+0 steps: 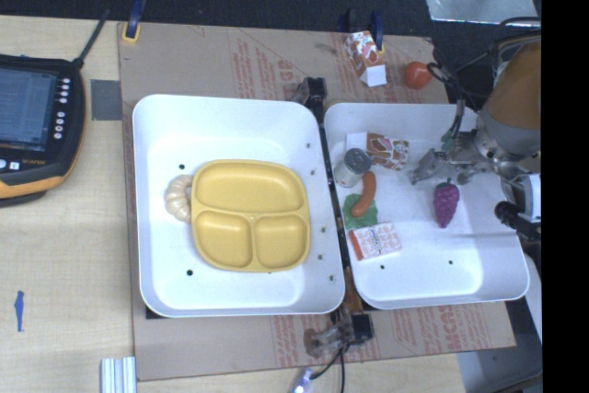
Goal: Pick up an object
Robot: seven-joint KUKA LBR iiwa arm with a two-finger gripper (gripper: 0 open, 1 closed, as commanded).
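My gripper (434, 171) hangs over the right side of the right bin (479, 276), on the grey arm with its orange band (517, 92). A purple bunch of grapes (445, 202) lies just below and right of it, apart from it as far as I can see. Further left in this bin lie an orange sausage (366, 191) on a green piece (359, 214), a grey can (354, 166), a printed snack packet (387, 149) and a red-and-white packet (375, 241).
The left bin (166, 281) holds a yellow divided plate (248, 214) with a beige item (177, 196) at its left edge. Behind the bins stand a small carton (365, 58) and a red ball (418, 75). A teach pendant (32, 126) rests at far left.
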